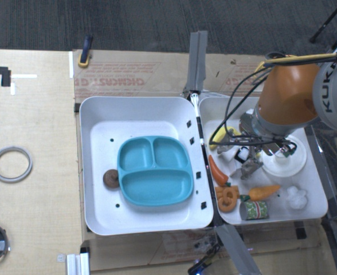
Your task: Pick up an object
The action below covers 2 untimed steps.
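Your gripper [250, 166] hangs low in the right bin [314, 202]; whether its fingers are clenched or released you cannot tell. Just below it lie a carrot [264, 192], a green can [254, 210], an orange pretzel-shaped toy [227, 198] and a red chili [217, 171]. The left bin [94, 153] holds a blue divided plate [155, 171] beside a brown ball [110, 178].

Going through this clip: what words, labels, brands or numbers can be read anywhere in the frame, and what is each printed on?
"KU": large dark letters on the grey arm, cut off by the frame edge.
Red printing on the cardboard sheet behind the bins: it appears upside down and too blurred to read.
Label on the small green can in the right bin: too small to read.
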{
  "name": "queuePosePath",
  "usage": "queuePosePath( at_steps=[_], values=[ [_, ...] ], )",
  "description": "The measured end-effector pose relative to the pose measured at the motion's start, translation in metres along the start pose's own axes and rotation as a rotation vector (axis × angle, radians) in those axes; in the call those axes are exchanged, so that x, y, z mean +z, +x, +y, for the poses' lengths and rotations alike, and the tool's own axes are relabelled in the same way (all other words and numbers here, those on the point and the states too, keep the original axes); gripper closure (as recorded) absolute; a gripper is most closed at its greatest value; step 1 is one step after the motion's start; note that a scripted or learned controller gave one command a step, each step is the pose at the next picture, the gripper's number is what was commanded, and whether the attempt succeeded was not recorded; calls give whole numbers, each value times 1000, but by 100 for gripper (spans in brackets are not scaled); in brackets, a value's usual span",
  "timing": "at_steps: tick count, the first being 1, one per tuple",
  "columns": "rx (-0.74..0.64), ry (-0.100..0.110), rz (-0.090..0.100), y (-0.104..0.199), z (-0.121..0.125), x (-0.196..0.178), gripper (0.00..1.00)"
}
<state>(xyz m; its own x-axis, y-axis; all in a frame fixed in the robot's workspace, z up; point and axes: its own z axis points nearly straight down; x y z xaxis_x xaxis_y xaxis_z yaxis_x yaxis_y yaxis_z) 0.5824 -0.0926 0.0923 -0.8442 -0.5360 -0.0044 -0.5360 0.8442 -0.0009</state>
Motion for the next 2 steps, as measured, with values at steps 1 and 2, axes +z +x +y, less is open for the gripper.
queuePosePath(
  at_steps=[1, 2],
  values=[
    [127, 1, 1, 54, -23, -1, 0],
    [79, 1, 1, 44, -17, -1, 0]
  ],
)
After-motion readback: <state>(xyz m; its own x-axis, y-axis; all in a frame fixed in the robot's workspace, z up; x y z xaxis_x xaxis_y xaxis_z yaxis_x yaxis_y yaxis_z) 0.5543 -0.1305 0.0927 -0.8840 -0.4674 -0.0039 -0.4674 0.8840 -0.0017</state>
